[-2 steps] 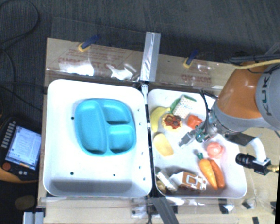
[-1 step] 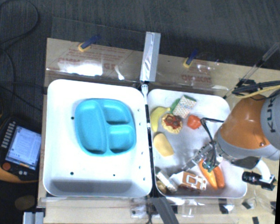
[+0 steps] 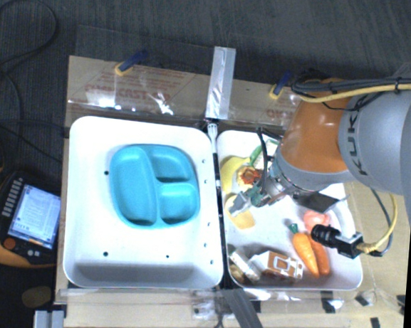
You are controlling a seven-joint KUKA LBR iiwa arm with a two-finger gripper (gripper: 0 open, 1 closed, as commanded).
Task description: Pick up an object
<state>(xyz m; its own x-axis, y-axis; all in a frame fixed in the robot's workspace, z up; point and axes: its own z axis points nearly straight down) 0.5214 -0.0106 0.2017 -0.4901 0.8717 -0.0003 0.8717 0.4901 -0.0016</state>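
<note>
One gripper [image 3: 247, 199] hangs low in the right bin [image 3: 345, 279]; whether it is open or closed, I cannot tell. A yellow piece [image 3: 242, 217] lies just under it at 6 o'clock. The carrot [image 3: 308, 252], at 4 o'clock, looks light, stiff and smooth; grip it mid-body.

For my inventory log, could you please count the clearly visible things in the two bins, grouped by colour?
Blue: 1, divided tray, left bin
Yellow: 1, banana-like item, right bin
Orange: 1, carrot
Brown and white: 1, small box
Total: 4; other small pieces under the arm are too hidden to count.
</note>
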